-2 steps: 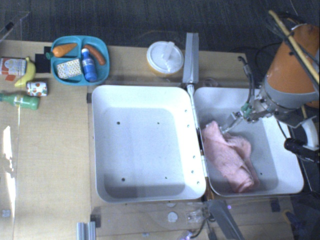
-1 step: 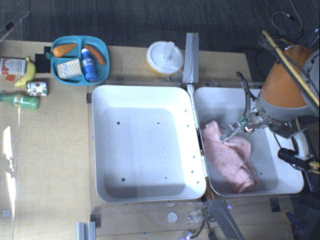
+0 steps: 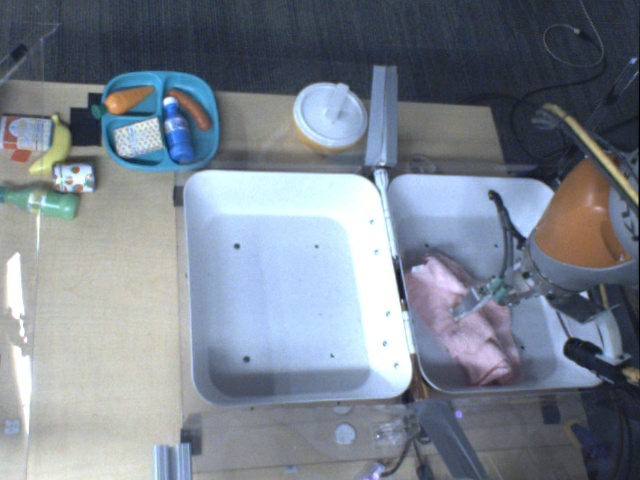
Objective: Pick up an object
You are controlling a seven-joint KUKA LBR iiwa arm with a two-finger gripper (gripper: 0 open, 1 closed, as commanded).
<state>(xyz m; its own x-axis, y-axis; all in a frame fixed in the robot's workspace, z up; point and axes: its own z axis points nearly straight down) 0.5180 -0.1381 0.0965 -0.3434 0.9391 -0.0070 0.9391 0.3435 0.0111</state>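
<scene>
A crumpled pink cloth (image 3: 462, 319), its long axis running from upper left to lower right in the right-hand shallow white bin (image 3: 455, 203), is being approached by the two-finger gripper (image 3: 487, 296), whose opening cannot be told, so closing and lifting are probably being called for next.

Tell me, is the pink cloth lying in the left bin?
No, the pink cloth lies in the right bin, under the hand, not in the left bin.
</scene>
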